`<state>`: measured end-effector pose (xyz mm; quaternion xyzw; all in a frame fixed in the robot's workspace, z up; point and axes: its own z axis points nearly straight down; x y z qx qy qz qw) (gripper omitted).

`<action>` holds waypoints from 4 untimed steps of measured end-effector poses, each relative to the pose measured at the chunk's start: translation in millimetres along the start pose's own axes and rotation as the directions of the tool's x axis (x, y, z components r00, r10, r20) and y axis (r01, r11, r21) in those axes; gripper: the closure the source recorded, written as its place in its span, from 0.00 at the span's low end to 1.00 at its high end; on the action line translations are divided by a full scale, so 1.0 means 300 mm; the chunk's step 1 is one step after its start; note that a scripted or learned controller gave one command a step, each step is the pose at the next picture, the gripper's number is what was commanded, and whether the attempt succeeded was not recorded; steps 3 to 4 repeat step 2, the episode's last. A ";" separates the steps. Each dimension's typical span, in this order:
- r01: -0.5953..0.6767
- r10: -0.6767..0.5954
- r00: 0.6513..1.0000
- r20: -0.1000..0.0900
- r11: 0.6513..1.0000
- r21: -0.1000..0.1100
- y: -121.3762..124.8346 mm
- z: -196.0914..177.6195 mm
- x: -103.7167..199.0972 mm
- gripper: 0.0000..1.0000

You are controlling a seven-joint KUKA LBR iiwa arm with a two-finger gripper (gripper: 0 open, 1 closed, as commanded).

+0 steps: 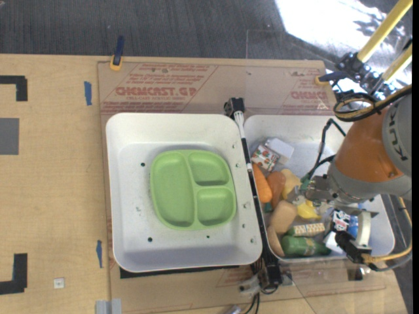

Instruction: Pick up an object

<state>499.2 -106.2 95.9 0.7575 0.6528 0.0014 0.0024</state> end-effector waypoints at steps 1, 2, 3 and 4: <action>-0.004 0.004 1.000 0.004 1.000 -0.007 0.005 -0.037 -0.004 1.00; 0.046 -0.046 0.999 -0.005 0.999 0.000 0.163 -0.306 0.235 1.00; 0.046 -0.046 0.999 -0.005 0.999 0.000 0.163 -0.306 0.235 1.00; 0.046 -0.046 0.999 -0.005 0.999 0.000 0.163 -0.306 0.235 1.00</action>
